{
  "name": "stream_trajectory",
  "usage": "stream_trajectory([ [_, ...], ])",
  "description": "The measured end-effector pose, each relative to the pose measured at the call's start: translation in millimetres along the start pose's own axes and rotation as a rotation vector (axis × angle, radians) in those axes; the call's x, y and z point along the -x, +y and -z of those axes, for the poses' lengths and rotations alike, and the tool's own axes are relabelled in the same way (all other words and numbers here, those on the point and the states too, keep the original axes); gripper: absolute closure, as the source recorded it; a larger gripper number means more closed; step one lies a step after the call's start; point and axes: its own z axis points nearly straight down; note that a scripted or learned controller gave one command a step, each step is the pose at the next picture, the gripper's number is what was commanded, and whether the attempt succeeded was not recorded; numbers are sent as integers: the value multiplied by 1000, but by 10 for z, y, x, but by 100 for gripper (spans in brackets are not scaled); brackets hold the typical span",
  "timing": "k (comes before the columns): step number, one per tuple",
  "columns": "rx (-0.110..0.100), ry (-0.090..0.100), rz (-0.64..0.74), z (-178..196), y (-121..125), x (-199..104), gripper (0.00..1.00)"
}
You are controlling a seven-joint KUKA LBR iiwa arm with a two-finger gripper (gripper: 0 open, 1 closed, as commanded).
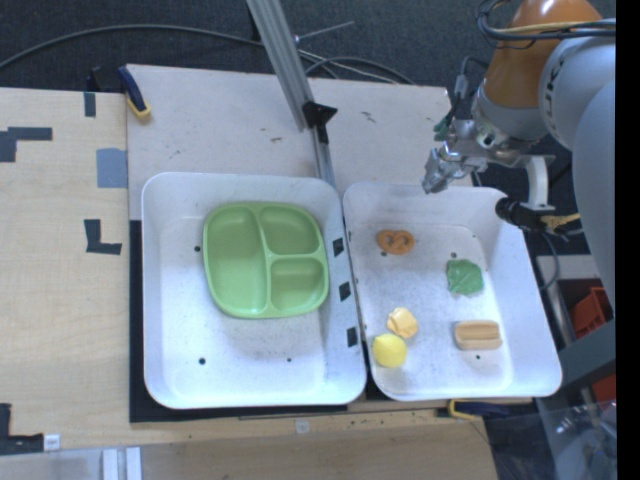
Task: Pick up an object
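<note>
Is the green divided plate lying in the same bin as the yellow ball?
No, the green divided plate lies in the left bin, while the yellow ball lies in the right bin.

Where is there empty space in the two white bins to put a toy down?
Left bin: bare floor in front of the green plate. Right bin: bare middle strip between pretzel and broccoli. Crowded at the front: lemon, yellow piece, bun.

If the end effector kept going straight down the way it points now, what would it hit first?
Most likely the bare floor of the right bin near its far rim. The end effector hangs over that edge, pointing down. The pretzel-like snack lies off to the side, out of line. Height is hard to judge from this slant.
</note>
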Motion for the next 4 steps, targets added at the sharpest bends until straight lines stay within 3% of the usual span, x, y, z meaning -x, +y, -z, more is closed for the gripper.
stream_trajectory([
  [1, -2, 1, 0, 346, 10, -6, 100],
  [4, -8, 3, 5, 139, -269, -1638, 100],
])
